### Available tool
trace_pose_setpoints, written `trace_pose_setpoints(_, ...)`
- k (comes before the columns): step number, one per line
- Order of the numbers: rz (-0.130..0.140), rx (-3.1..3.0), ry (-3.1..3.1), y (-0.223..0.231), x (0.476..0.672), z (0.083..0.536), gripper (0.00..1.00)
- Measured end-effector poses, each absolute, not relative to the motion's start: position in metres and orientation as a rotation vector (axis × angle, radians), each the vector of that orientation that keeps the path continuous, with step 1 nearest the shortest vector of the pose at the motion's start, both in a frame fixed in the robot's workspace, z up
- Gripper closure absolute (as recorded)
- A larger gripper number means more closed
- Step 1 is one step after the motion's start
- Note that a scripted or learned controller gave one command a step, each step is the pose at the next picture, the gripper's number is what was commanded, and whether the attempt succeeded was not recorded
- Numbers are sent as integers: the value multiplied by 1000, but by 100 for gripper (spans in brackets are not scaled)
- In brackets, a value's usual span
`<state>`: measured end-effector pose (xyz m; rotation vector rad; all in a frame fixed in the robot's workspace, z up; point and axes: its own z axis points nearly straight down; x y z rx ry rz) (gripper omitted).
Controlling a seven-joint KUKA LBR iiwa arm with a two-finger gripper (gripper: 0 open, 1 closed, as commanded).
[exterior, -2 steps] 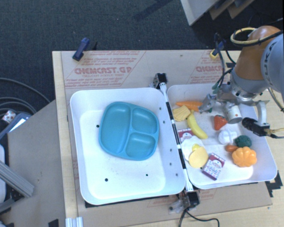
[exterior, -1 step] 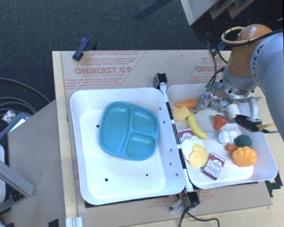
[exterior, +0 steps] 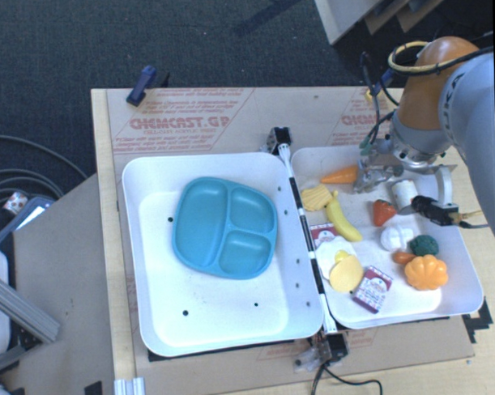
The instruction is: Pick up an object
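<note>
Your pincer (exterior: 375, 174) hangs low over the right bin (exterior: 469, 284), at the toy carrot (exterior: 341, 177) near the far wall; you cannot tell how far open it is. The carrot looks light, hard plastic, likely slick. Take it across its thicker middle, not the tapered tip.
</note>
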<state>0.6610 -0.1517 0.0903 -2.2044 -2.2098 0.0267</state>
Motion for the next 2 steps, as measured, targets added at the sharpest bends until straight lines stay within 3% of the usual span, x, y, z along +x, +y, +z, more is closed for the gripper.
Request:
trace_pose_setpoints(1,27,-2205,-2210,-152,661,90,0)
trace_pose_setpoints(2,27,-2205,-2211,-152,661,101,100)
